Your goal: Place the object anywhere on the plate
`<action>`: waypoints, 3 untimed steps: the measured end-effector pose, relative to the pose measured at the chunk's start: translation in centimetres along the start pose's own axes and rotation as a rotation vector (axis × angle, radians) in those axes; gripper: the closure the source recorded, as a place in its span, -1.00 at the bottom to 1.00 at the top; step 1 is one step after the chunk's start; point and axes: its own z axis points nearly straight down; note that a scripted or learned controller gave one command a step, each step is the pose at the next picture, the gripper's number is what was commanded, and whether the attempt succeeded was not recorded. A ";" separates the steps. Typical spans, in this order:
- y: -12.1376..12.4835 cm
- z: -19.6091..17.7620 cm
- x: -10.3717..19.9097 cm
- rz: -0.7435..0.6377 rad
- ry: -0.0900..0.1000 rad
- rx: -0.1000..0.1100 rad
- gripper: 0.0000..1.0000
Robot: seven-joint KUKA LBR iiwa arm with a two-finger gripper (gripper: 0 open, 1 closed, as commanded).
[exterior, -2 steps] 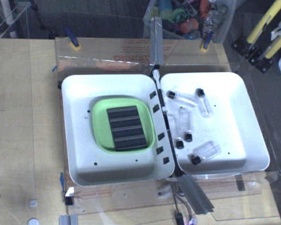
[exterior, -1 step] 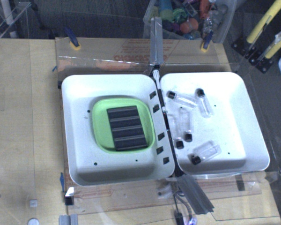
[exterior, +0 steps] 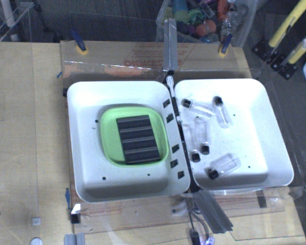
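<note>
A light green square plate (exterior: 108, 137) lies in the middle of the left white bin (exterior: 81, 111). A black ribbed rectangular object (exterior: 138, 139) rests flat on the plate, covering most of its centre and slightly turned. In the right white bin (exterior: 262, 137) lie several clear vials with black caps, among them one at the top left (exterior: 198, 107), one beside it (exterior: 222, 112) and one near the front (exterior: 223, 165).
A divider with black clips (exterior: 174, 131) runs between the two bins. Behind the bins stands a clear box of colourful toys (exterior: 206, 9). Yellow-and-black equipment (exterior: 288, 29) sits at the far right. Light wood bench top (exterior: 25, 137) lies to the left.
</note>
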 end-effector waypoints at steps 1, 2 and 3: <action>0.5 0.0 1.3 0.094 0.005 -0.005 -1.00; -1.1 0.0 -2.4 0.214 0.001 0.000 -1.00; -2.5 0.0 -5.2 0.251 0.001 0.001 -1.00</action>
